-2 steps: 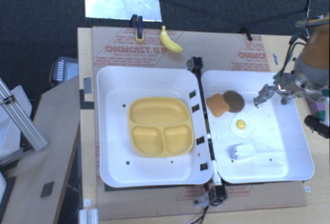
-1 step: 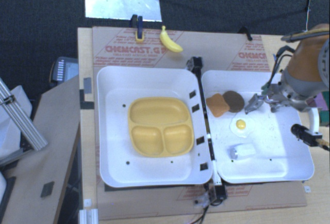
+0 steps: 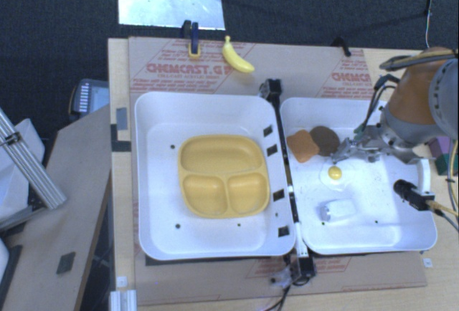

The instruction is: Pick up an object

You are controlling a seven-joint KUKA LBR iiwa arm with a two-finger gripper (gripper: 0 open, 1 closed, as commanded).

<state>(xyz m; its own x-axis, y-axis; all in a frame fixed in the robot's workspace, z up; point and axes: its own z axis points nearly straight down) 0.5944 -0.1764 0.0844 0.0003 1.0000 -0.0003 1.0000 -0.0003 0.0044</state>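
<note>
The right bin holds several small items. An orange-tan slab lies at its upper left, touching a dark brown lump beside it. A fried-egg toy with a yellow yolk sits near the middle, and a small white piece lies below it. My gripper hangs low over the bin, just right of the brown lump and above the egg. Nothing shows held in it.
The left bin carries a yellow divided tray. A toy banana lies on the cardboard behind the bins, beside a yellow-blue clamp. A black fitting juts in at the right bin's right wall. The grey arm covers the bin's upper right corner.
</note>
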